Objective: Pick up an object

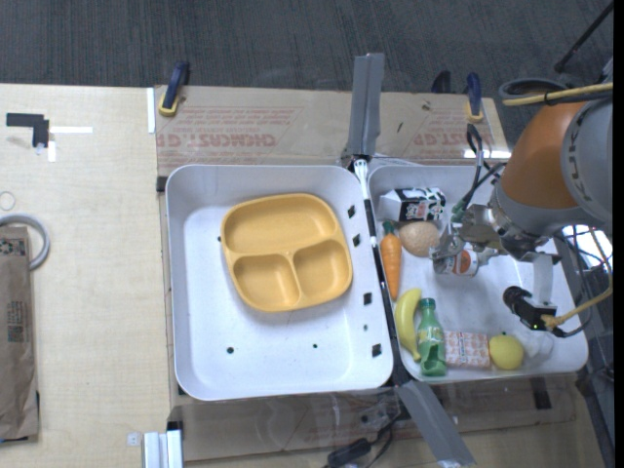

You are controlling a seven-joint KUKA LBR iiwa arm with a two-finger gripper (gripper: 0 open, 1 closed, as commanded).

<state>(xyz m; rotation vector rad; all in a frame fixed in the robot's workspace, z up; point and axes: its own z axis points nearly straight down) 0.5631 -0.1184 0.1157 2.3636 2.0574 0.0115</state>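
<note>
The grey arm with its orange band (551,159) is reaching in from the right over the right bin (575,354), and the gripper (460,252) is hanging low near the middle of that bin, close to its left half; whether the gripper is spread or pressed together I cannot tell, and something small with red and white on it is showing right at it, too blurred to identify or to say that it is being held. In the right bin, a black and white carton (417,205) is lying near the far left corner, a pale round potato-like thing (419,238) is sitting just in front of it, and an orange carrot (391,261) is lying along the left wall, pointing toward the near edge. A yellow banana (406,318) is curving along the same wall nearer the front, with a green bottle (430,337) just beside it and touching a flat printed packet (466,350). A yellow lemon (506,352) is resting next to the packet at the near right corner. The left bin (195,359) is carrying 1 yellow divided plate (287,252) with 3 compartments, lying slightly toward the far side. Both bins are sitting side by side on the bench (88,261)
</note>
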